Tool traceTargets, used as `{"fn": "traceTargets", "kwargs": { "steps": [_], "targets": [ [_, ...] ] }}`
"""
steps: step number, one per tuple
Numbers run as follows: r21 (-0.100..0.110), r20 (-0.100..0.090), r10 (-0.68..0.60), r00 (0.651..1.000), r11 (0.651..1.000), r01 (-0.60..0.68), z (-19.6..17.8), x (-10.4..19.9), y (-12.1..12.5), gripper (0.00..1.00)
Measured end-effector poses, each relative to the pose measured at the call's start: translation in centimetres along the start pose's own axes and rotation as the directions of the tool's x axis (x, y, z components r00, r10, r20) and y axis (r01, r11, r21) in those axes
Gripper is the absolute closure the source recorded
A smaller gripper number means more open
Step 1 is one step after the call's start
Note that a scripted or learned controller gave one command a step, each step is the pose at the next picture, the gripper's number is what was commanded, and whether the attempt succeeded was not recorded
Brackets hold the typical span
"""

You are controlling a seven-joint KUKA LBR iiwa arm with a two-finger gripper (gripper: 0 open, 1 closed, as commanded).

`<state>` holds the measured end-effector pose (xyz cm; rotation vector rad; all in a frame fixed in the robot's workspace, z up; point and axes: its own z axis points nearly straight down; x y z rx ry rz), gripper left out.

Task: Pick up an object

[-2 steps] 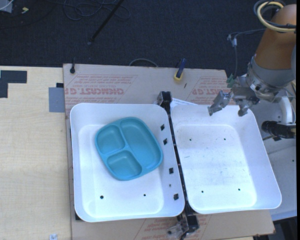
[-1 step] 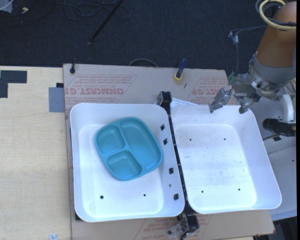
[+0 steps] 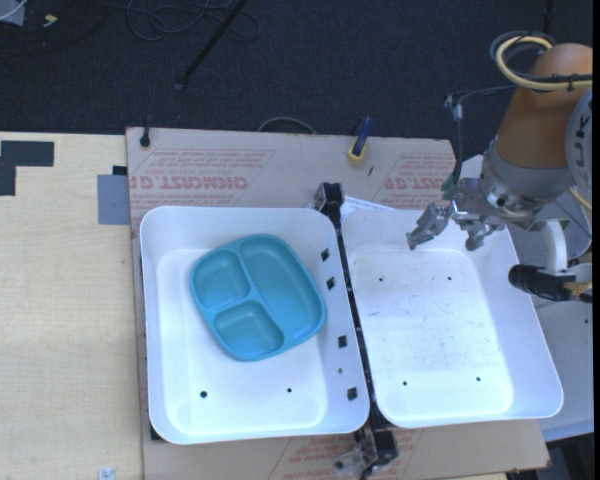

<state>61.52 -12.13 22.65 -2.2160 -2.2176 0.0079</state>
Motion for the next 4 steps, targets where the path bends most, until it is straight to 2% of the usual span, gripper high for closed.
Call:
{"fn": "traceTargets", "kwargs": {
  "steps": [2, 3, 4],
  "targets": [
    [-0.001, 0.000, 0.000, 1.000, 1.000, 0.000, 11.3, -1.6, 0.1, 0.00],
    [-0.002, 0.000, 0.000, 1.000, 1.000, 0.000, 14.1, -1.3, 0.0, 0.00],
    [-0.003, 0.000, 0.003, 1.000, 1.000, -0.003, 12.9, -1.4, 0.1, 1.00]
  ]
}}
